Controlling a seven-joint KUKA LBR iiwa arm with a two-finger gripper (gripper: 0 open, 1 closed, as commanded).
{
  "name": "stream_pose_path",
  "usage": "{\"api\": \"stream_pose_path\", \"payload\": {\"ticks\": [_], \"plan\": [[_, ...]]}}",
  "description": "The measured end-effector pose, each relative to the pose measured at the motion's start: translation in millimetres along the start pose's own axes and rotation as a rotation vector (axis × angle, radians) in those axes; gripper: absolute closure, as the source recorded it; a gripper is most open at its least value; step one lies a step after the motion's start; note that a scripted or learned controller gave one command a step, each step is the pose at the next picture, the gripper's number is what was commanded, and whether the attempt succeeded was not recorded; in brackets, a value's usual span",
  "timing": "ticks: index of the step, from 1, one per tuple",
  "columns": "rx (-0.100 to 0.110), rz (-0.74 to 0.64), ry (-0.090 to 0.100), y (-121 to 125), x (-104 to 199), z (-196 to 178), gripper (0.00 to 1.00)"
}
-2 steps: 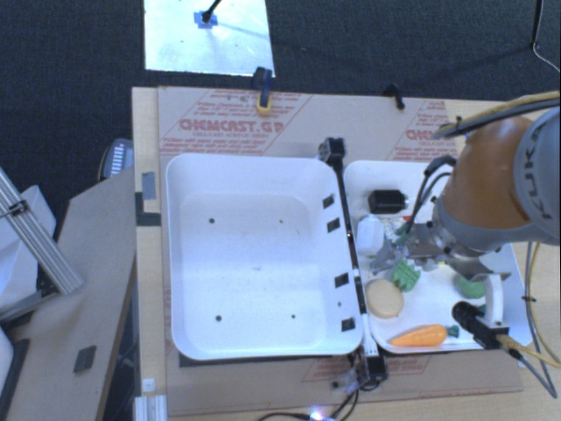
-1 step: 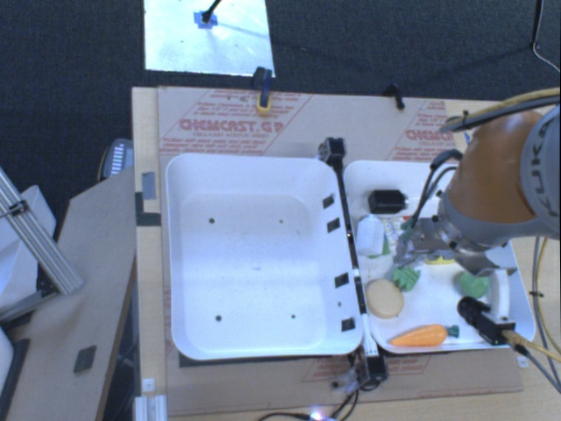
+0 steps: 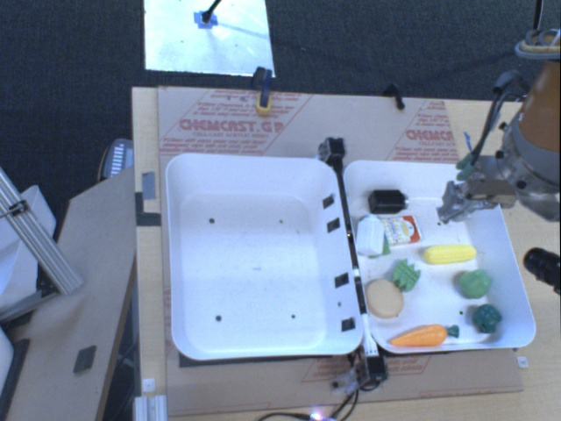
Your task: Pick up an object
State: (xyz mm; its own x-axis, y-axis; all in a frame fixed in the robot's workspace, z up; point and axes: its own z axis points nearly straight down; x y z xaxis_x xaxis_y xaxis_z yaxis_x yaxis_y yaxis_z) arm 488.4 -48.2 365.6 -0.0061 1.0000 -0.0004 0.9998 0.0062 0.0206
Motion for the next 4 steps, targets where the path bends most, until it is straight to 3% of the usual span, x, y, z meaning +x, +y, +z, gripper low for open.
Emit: {"api": "stream_pose_path", "payload": {"ticks": [1, 2, 3, 4], "plan": [[0.034, -0.003, 0.003, -7.4, 69.8, 178.5, 1.0], [0.012, 0.0, 0.0, 92.8, 78.4, 183.0, 1.0], [0.001, 0.0, 0.002, 93.8, 86.3, 29.5, 1.0], [0.0, -0.006, 0.008, 61.1, 171.0, -137.3, 1.0]]}}
